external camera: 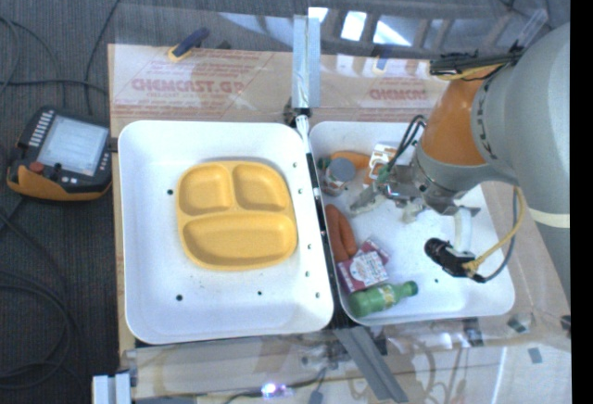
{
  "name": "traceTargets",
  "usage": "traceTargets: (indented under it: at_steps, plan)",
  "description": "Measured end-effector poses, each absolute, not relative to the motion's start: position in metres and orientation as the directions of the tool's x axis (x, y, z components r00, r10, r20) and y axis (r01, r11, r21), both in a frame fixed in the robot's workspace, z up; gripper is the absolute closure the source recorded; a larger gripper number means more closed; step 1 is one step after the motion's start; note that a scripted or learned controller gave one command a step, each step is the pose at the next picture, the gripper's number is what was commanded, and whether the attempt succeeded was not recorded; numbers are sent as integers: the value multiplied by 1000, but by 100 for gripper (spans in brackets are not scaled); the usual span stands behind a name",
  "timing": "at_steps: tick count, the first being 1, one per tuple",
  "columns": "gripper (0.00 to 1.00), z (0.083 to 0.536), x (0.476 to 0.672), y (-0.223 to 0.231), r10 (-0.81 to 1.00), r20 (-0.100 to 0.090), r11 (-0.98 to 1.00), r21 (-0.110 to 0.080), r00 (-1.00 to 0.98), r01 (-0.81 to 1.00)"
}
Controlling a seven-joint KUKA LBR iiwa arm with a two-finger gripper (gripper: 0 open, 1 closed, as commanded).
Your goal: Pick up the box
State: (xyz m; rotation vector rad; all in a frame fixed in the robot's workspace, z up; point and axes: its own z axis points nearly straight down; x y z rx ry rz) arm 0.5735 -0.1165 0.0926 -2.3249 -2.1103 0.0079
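Two white bins sit on the counter: the left bin (148, 300) holds one yellow tray (237, 214). The right bin (491, 296) holds one red box (362, 267) near its front edge, between one sausage (341, 233) and one green bottle (382, 297). The pincer (394, 184) hovers behind the box; its opening cannot be made out.

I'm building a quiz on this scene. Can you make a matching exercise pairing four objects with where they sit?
Things:
1. yellow three-compartment plastic tray
2. green plastic bottle
3. dark red carton box
4. black handheld pendant

Places:
A. right bin's front edge
B. floor, left of the bench
C. middle of the left bin
D. right bin, just behind the bottle

Pairs: 1-C, 2-A, 3-D, 4-B
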Motion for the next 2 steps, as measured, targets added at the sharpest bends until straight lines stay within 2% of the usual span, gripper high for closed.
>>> traceTargets:
  at_steps: [1,2]
  plan:
    - [0,91,487,-114,984,-1,-180,12,180,984]
    - [0,91,487,-104,985,-5,-170,17,170,985]
